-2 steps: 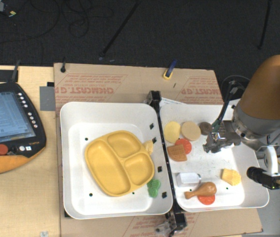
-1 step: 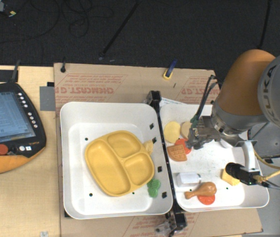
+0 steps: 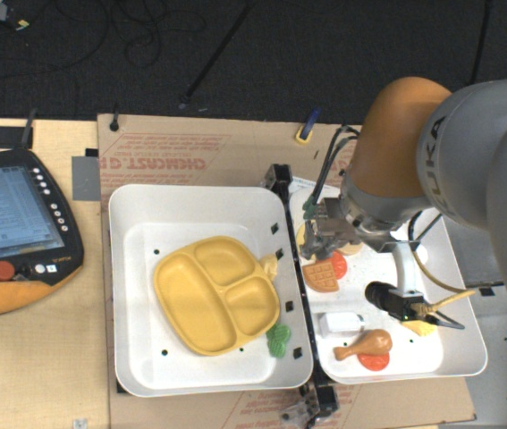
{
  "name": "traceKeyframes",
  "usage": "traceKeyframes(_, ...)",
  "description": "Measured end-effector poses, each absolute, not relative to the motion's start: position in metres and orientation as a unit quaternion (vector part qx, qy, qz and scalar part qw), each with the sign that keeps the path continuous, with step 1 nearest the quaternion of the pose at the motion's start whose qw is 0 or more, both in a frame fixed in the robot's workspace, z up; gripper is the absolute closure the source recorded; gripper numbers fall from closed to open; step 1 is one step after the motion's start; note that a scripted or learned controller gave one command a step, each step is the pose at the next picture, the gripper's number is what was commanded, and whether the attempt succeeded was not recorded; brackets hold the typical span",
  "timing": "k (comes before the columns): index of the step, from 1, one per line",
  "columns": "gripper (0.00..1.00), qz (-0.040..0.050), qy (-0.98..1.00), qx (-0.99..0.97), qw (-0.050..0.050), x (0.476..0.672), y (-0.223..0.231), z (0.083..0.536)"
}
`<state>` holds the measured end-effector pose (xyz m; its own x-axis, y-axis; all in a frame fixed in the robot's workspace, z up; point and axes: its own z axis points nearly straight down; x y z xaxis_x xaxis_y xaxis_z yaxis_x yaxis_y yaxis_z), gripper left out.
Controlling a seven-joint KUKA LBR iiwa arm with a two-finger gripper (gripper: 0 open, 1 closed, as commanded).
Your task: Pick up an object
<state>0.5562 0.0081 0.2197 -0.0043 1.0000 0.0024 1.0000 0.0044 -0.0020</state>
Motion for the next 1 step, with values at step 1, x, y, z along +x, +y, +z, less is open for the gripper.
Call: traceKeyframes(1,1.0,-0.0004,-0.709,-0.706,0.001,0.5816,0.0591,0.222)
